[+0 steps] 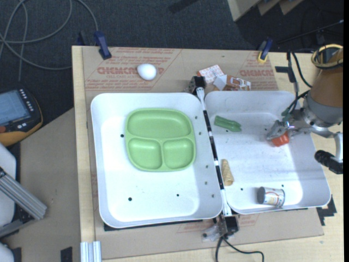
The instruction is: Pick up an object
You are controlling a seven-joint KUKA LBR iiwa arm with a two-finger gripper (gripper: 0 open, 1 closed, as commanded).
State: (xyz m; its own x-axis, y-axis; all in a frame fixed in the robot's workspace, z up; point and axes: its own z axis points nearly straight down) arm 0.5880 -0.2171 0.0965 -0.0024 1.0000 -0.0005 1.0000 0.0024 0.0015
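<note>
The arm (326, 94) comes in from the right, its gripper (279, 131) low over the right bin (305, 195) near that bin's far right part. A small orange-red object (280, 140) sits right at the fingertips, touching or just under them; from here I cannot tell whether the fingers are closed on it or apart.

Elsewhere in the right bin, a green oblong piece (227, 124) lies near the far left corner, a tan cone-like item (226, 172) rests against the left wall, and a small cylinder with a dark cap (271, 196) lies on its side near the front edge.

The left bin (109, 201) holds a light green divided plate (161, 139). On the bench behind the bins rest a white ball (146, 71) and some crumpled wrappers (221, 78)
</note>
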